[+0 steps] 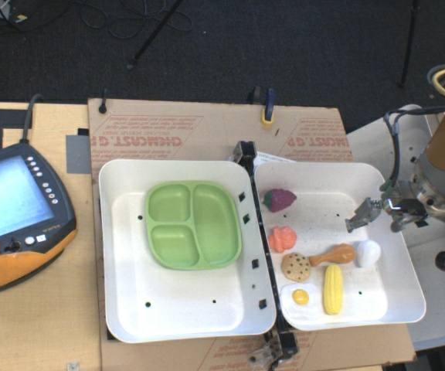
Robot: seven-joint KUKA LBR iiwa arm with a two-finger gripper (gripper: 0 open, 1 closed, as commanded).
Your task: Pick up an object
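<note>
The gripper (377, 213) hung over the right bin (408, 300), fingers apart and holding nothing, just above the toy drumstick (334, 255) (1 reachable target beside the corn cob (332, 289)).

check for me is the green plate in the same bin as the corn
No, the green plate lies in the left bin, while the corn lies in the right bin.

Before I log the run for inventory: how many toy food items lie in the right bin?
6. Purple piece near the divider; pink one below it; cookie; drumstick beside it; corn cob; fried egg at the front. None looks hidden.
</note>
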